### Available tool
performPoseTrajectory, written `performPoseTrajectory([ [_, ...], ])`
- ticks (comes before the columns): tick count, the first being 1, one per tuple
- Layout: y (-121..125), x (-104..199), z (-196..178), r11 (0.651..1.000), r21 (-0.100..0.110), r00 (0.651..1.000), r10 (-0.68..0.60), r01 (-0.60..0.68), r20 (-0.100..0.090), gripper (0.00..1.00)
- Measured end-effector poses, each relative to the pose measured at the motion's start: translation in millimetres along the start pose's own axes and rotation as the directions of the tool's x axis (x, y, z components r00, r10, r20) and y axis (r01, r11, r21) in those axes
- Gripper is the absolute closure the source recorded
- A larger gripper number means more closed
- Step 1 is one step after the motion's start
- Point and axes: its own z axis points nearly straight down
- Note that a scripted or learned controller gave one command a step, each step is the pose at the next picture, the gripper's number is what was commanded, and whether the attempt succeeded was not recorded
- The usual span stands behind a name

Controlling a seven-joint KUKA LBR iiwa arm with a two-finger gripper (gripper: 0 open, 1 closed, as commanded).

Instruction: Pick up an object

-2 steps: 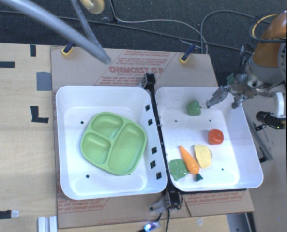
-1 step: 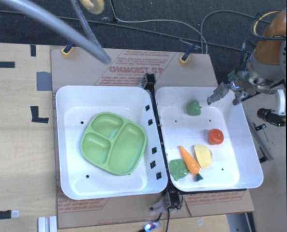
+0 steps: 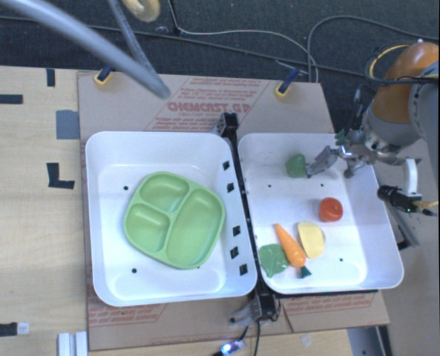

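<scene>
Looking down on the bench, we see two shallow white bins side by side on a sheet of brown cardboard. The left bin (image 3: 101, 199) holds a green divided plate (image 3: 175, 219), which lies flat near the bin's middle, turned a little askew.

The right bin (image 3: 379, 262) holds the loose pieces. A small green object (image 3: 297, 165) lies near the bin's far side. A red round object (image 3: 331, 210) sits nearer the middle, well apart from the green one. Toward the near edge, an orange carrot (image 3: 290, 245) lies at a slant, with a pale yellow piece (image 3: 312, 239) just beside it on the right and a green leafy piece (image 3: 272, 259) touching it on the left.

The arm (image 3: 401, 87) comes in from the right, its orange band above the wrist. The gripper (image 3: 337, 159) hangs over the far right part of the right bin. One finger (image 3: 320, 161) reaches leftward, and its tip ends just beside the small green object, on that object's right. The other finger (image 3: 351, 170) points down toward the bin floor, so the two stand spread apart with nothing between them. The red round object lies below the gripper in the picture, near it but clear of both fingers.
</scene>
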Motion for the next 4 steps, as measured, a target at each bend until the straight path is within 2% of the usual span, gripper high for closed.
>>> performPoseTrajectory([
  [1, 0, 1, 52, 1.000, -0.006, 1.000, -0.002, 0.002, 0.003, 0.00],
  [2, 0, 0, 38, 1.000, -0.003, 1.000, -0.004, 0.004, 0.005, 1.00],
  [4, -11, 6, -83, 1.000, -0.012, 1.000, 0.000, 0.000, 0.001, 1.00],
])
